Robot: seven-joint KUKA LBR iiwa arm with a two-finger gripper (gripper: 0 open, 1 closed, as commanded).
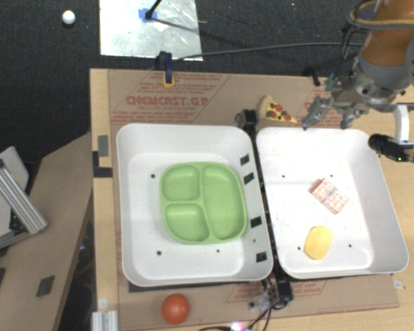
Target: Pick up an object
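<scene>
Worktop point(207, 92) below me carries two white bins side by side. My pincer point(328, 116) hangs over the far rim of the right bin point(383, 185), near its back left corner, with both fingers spread apart and nothing between them. Inside that bin lie two things I could take: a pink patterned packet point(330, 195) near the middle, tilted, and a yellow lemon-like piece point(318, 242) nearer the front edge, the two close but not touching. Both sit well apart from my fingers. The left bin point(134, 185) holds a green divided tray point(203, 201) with three compartments, lying flat in the centre. A toy pizza slice point(277, 109) rests on the board just behind the bins, left of my pincer. A red-orange ball point(175, 308) sits on the board in front of the left bin.
</scene>
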